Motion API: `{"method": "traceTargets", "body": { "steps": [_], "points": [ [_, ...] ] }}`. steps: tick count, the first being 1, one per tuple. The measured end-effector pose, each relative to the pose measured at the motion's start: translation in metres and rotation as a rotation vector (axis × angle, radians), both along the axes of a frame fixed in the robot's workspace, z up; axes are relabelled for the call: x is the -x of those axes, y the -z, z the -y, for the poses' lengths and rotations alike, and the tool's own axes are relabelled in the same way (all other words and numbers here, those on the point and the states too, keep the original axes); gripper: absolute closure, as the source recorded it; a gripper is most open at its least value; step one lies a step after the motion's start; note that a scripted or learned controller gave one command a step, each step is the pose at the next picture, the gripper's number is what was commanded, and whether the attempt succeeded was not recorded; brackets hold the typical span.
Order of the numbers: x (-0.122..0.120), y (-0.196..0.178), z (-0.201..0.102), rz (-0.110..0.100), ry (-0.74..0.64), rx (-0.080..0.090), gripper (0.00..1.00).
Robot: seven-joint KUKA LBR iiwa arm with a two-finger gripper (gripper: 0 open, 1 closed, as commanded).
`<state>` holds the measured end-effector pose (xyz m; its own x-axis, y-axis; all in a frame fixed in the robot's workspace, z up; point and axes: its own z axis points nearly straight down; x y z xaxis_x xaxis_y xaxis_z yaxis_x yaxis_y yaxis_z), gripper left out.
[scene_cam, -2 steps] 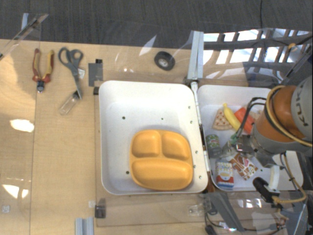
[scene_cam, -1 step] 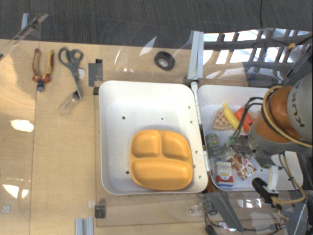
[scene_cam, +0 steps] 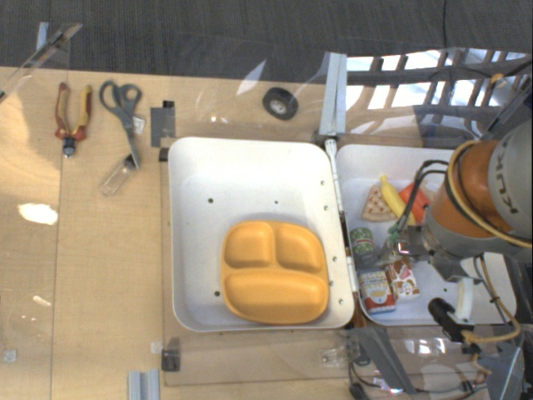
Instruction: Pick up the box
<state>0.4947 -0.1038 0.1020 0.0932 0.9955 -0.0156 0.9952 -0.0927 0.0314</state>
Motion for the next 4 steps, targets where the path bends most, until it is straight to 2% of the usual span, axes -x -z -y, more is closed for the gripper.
{"method": "traceTargets", "body": {
  "steps": [1, 2, 3, 4],
  "points": [
    [-0.001, 0.005, 0.000, 0.000, 0.263, -0.025, 1.00],
    [-0.020, -0.098, 0.012, -0.025, -0.150, -0.015, 1.00],
    [-0.008, -0.082, -0.033, -0.021, 0.640, -0.028, 1.00],
    [0.001, -0.095, -0.096, -0.016, 1.094, -0.033, 1.00]
  ]
}}
